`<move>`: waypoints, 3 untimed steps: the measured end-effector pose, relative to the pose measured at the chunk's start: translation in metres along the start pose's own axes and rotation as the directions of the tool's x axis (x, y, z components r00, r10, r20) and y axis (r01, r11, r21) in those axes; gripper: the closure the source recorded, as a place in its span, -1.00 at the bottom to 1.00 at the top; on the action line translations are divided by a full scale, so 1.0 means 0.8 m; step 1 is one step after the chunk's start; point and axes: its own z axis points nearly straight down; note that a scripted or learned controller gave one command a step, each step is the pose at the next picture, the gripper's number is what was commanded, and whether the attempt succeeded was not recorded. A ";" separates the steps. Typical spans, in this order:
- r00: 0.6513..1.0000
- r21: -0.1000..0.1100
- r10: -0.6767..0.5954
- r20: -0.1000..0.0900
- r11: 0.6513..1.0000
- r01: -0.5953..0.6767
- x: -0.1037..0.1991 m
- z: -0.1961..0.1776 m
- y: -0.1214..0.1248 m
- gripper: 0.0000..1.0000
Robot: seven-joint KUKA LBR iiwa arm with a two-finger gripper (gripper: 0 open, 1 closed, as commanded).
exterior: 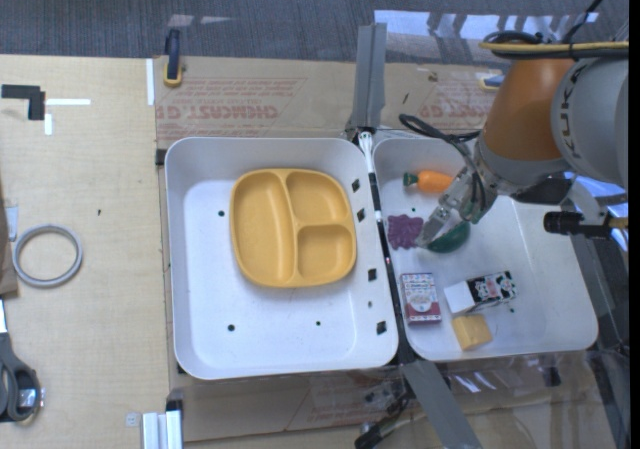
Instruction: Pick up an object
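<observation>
My gripper (440, 228) reaches down into the right bin (540, 322) near its middle left, its tips right over a dark green object (452, 238) that is partly hidden beneath it. A bunch of purple grapes (404, 230) lies just left of the tips. An orange carrot (432, 180) with a green top lies behind them. Toward the front of the bin lie a red card box (420, 298), a small black and white box (482, 290) and a yellow block (472, 331).
The left bin (200, 317) holds a yellow divided plate (292, 227). On the bench at far left lie a roll of tape (44, 255) and scissors (18, 389). A metal divider (368, 77) rises between the bins at the back.
</observation>
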 end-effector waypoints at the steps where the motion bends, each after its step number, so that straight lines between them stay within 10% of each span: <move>1: 0.978 0.002 0.210 0.000 0.978 -0.210 -0.015 0.013 0.023 -1.00; 2: 0.993 0.001 0.117 0.000 0.993 -0.117 -0.011 -0.112 0.075 -1.00; 3: 0.917 0.004 0.399 -0.001 0.917 -0.399 -0.026 -0.051 0.009 -1.00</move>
